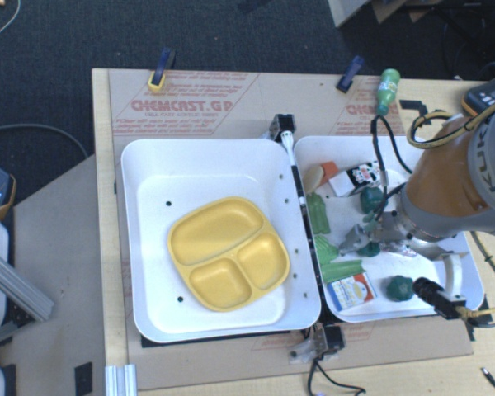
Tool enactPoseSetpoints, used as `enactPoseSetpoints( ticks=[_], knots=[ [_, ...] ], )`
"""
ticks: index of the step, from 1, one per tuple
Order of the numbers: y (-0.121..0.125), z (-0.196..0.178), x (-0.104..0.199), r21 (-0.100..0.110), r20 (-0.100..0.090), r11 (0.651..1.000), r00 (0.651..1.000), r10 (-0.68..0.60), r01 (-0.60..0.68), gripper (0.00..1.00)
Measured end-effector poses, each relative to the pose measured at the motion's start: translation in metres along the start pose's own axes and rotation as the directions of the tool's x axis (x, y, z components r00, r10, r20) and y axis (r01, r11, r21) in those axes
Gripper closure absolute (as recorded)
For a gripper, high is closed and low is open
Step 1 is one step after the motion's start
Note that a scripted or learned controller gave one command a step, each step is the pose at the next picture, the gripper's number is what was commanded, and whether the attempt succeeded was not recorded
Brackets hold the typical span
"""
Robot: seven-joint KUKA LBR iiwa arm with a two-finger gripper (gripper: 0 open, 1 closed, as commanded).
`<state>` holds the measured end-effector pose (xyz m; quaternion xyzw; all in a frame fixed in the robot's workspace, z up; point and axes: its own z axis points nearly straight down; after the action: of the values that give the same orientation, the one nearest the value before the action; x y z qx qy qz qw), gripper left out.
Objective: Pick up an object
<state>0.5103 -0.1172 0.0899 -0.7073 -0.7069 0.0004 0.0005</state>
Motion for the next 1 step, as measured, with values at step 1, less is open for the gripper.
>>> enactPoseSetpoints(
  ticks=[1],
  knots=[
    [0.0014,-0.0136,-0.0014,-0.007,0.003,1.0,1.0,0.002,-0.002,1.0]
  ],
)
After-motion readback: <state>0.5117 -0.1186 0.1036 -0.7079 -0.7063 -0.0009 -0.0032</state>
